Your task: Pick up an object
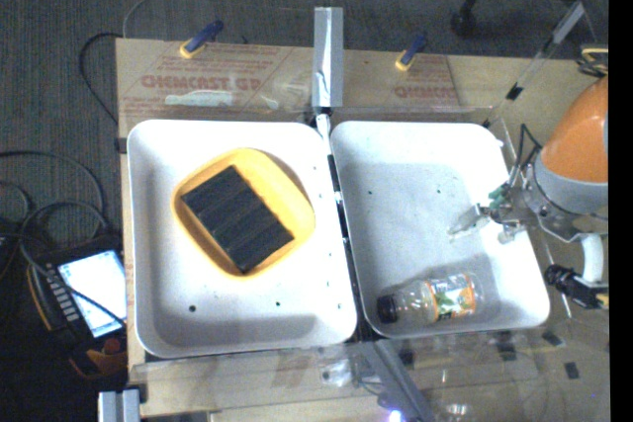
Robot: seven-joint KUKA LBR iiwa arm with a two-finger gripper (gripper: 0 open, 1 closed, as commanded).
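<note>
Camera view showed your end effector (482, 216) low over the right bin (415, 148), its opening impossible to tell and nothing visibly held, so you were at the approach; the bottle (432, 299) lay near the front wall, needing a reach forward.

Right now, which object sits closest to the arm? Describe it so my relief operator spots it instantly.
Look at the right-hand white bin, the one the arm reaches over. Along its near edge lies a small clear plastic bottle on its side, dark cap pointing left, with an orange and green label. The other item, a yellow dish with a black insert, sits in the left bin.
</note>
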